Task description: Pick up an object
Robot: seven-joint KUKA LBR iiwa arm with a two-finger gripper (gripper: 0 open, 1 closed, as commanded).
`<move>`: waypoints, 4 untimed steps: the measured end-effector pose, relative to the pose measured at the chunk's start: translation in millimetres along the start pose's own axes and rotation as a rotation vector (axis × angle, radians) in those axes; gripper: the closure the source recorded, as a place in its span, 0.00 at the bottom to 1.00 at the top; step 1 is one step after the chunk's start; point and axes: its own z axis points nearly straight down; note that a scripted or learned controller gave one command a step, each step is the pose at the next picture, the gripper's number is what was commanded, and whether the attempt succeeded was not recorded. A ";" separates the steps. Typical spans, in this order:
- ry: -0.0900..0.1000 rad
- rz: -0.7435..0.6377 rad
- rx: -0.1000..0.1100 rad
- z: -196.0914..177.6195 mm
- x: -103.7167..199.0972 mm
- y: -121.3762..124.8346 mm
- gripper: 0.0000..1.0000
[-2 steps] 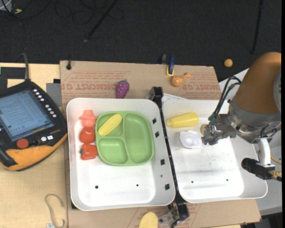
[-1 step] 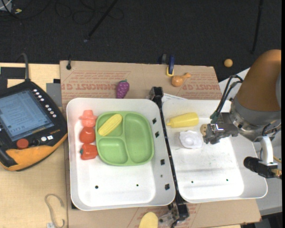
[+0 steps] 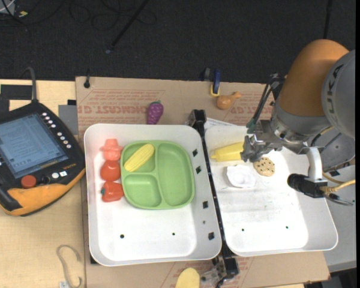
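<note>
The gripper [image 3: 252,150] hung low over the right bin [image 3: 288,233], near its back, and from above the view could not tell how it was set or whether it gripped anything. Just beside it on the left lay a yellow wedge-shaped piece [image 3: 227,153]; just to its right sat a round speckled cookie [image 3: 264,166]; in front of it rested a small white cup-like item [image 3: 240,176]. All three lay on the bin floor close to the tool.

Across the divider, the left bin [image 3: 144,239] carried a green sectioned plate [image 3: 168,179], and a yellow corn cob [image 3: 138,156] lay tilted in its upper left compartment. A run of red and pink toy pieces [image 3: 110,170] stood along the plate's left side.

Behind the bins, on the cardboard, sat a purple toy [image 3: 155,111] and an orange one [image 3: 227,100].
</note>
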 end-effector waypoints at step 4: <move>-0.001 0.001 0.004 2.0 12.0 9.9 1.00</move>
